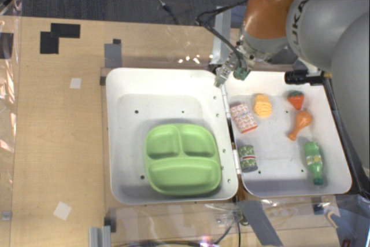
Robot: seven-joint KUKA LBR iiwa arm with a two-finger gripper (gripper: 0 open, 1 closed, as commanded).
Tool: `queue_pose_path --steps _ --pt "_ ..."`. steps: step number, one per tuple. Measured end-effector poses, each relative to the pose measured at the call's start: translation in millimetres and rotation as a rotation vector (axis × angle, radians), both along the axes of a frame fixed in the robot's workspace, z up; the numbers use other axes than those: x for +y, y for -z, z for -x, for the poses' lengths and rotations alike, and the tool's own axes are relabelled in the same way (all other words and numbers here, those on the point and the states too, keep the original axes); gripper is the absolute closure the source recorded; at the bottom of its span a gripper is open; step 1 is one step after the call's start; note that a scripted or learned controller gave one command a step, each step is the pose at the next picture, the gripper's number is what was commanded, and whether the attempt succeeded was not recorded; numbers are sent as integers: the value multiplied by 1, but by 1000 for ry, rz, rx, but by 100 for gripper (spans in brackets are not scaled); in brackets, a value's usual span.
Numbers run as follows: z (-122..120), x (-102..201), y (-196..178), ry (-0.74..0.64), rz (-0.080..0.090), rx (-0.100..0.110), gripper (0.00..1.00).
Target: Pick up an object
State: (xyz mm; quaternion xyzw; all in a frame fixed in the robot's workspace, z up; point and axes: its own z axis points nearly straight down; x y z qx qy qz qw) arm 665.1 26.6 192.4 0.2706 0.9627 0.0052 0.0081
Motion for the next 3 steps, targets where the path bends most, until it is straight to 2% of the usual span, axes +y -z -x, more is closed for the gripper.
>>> queue_pose_path --steps 1,2,3 --pt "55 21 -17 419 -1 13 100" --pt "102 30 8 735 -2 19 100" --pt "156 53 9 1322 -7 22 100"
